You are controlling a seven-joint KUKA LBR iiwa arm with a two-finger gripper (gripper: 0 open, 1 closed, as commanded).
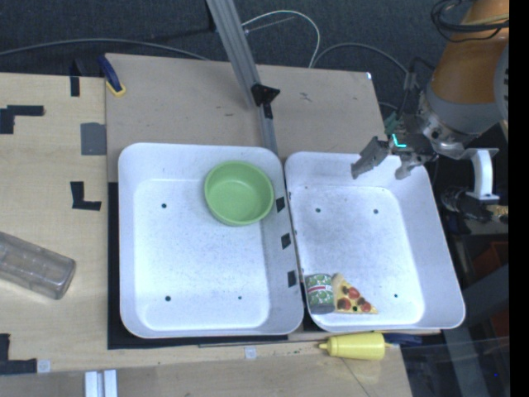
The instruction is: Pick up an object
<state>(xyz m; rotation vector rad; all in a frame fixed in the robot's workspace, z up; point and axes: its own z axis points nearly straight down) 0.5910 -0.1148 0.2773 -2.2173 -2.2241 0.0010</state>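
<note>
- Fingers (364, 165) on the gripper (384, 165) stand wide apart with nothing between them, up by the far edge of the right bin (430, 222).
- Down in that bin's near left corner lies a small flat toy that looks like a pizza slice (354, 298), touching a little green and white packet (319, 293).
- I think both are light. The slice looks thin, so it may be hard to get fingers under; pinching it across its narrow sides seems best. The packet may be soft and could squash or slip.
- Over in the left bin (140, 222) sits a green bowl (239, 192) near the far right side. It looks stiff and smooth, and its rim would be a good place to grab.
- A yellow bottle (357, 346) lies on the bench just outside the right bin.
- The print on the packet is too small to read.
- The arm (471, 64) is cut off at the picture's edge.
</note>
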